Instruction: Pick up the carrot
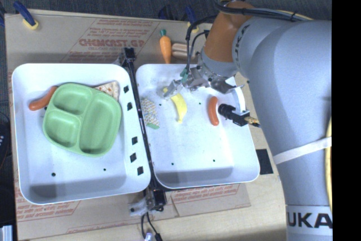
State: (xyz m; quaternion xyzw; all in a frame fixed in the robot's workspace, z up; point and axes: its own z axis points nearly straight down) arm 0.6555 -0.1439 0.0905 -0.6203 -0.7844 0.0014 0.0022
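Lying outside the bins, carrot [164,48]; tool [181,83] in rt bin, grip state unclear.

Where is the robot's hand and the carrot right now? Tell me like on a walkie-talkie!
Gripper low in right bin, near the top rim. Carrot outside the bins, on the bench above that rim, untouched. Banana just below the gripper; bin rim between gripper and carrot.

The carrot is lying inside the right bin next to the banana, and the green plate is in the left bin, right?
Not quite. The camera view shows the carrot lying outside the bins, on the cardboard behind the right bin. The banana is inside that bin, and the green plate is in the left bin, as you said.
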